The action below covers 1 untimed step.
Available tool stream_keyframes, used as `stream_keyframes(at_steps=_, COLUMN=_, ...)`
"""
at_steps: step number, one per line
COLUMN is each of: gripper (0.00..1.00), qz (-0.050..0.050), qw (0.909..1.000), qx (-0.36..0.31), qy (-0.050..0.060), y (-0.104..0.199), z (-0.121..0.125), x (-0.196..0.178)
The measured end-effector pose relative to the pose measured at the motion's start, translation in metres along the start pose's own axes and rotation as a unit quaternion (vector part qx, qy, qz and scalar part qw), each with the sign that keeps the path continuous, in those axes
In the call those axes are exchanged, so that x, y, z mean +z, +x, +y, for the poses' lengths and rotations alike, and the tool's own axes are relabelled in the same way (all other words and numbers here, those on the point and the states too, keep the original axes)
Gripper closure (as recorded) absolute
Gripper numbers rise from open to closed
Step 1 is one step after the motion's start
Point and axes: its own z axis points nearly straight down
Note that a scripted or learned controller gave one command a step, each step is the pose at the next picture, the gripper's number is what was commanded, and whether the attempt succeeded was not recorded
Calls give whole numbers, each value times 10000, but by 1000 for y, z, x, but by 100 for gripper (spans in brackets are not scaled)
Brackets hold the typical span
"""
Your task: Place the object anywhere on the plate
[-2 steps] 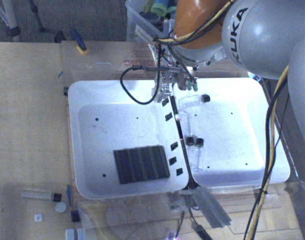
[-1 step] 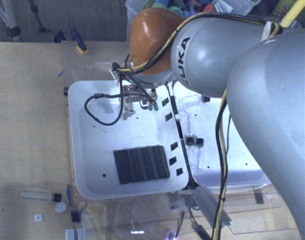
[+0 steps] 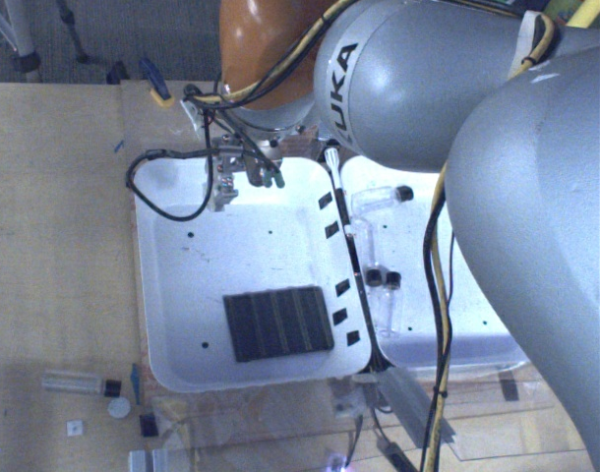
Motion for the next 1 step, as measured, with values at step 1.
stream_keyframes(at_steps=1, gripper=100, qz=0, qw=9996, qx=-273, qy=5, y=-1, z=0, x=-129)
